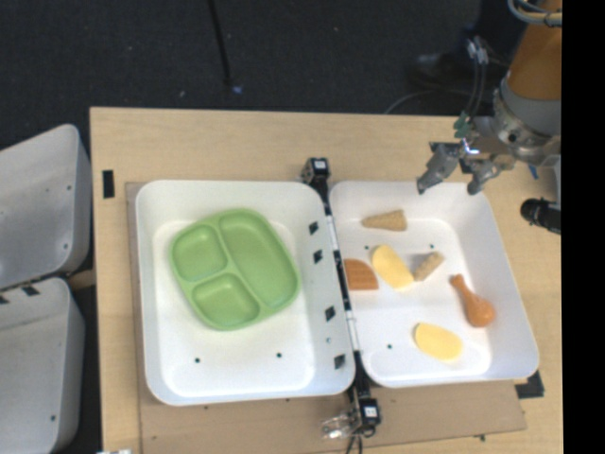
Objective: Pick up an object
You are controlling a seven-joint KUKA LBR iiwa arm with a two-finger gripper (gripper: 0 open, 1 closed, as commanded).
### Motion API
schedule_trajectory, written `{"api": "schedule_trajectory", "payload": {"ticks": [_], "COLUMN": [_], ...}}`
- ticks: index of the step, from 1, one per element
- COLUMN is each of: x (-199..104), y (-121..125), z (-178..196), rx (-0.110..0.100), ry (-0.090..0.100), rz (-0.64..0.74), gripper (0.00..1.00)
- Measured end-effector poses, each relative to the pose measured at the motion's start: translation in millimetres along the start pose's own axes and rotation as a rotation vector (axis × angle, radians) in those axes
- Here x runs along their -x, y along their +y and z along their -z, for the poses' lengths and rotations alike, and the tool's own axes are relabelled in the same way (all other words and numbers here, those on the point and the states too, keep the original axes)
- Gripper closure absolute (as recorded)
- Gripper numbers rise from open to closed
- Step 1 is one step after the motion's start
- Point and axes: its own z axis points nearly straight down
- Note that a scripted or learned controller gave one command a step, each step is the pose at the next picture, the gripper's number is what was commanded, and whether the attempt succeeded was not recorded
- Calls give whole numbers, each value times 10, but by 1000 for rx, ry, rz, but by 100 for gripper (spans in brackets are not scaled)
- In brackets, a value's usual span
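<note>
Here, two white bins sit side by side on the bench. The left bin [161, 348] holds one green divided plate [234, 269] with three compartments. The right bin [492, 225] holds six food pieces: a tan wedge [386, 220] at the far side, an orange-brown piece [359, 274] at its left wall, a yellow piece [391, 267] just beside it, a small grey-tan piece [428, 265], an orange drumstick [472, 301] to the right, and a yellow oval [438, 341] nearest. The gripper [456, 180] hangs over the right bin's far rim, fingers spread apart, holding nothing.
</note>
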Motion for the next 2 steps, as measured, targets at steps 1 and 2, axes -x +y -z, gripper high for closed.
{"api": "schedule_trajectory", "payload": {"ticks": [1,2], "x": [-4,19], "y": [13,-68], "z": [56,-423], "rx": [9,5], "ry": [-1,-3], "rz": [2,1], "gripper": [0,0]}}
